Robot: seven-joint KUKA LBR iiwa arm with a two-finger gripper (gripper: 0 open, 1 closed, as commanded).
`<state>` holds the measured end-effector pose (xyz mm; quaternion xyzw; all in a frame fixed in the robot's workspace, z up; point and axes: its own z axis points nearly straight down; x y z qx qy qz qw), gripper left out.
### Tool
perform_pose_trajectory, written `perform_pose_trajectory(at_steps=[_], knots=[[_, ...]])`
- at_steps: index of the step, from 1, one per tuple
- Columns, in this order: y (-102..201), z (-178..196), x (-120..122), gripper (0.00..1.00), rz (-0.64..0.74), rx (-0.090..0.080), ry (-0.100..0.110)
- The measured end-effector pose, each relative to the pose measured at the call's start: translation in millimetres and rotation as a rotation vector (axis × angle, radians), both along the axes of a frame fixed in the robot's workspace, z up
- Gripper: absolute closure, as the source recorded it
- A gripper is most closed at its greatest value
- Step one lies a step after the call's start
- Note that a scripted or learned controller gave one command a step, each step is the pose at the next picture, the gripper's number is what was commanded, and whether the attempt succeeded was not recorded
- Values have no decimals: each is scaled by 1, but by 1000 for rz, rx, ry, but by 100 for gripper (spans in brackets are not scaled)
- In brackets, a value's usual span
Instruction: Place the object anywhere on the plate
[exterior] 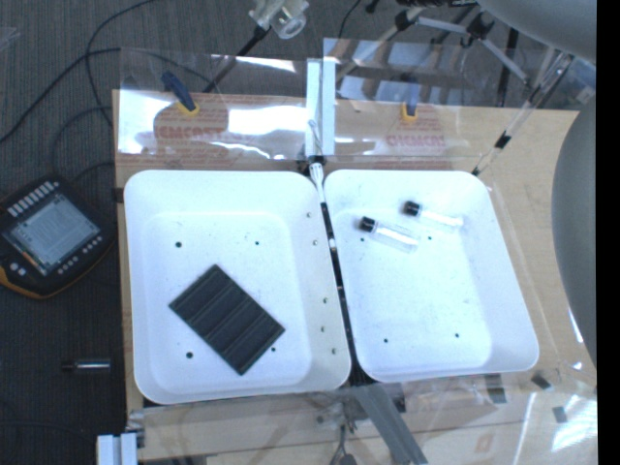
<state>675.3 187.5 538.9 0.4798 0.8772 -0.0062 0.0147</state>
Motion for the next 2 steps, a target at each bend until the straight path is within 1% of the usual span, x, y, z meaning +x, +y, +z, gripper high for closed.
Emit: perform_pose_trajectory(at_steps=[2], knots=[[2,18,1,100,1,-4,-3]])
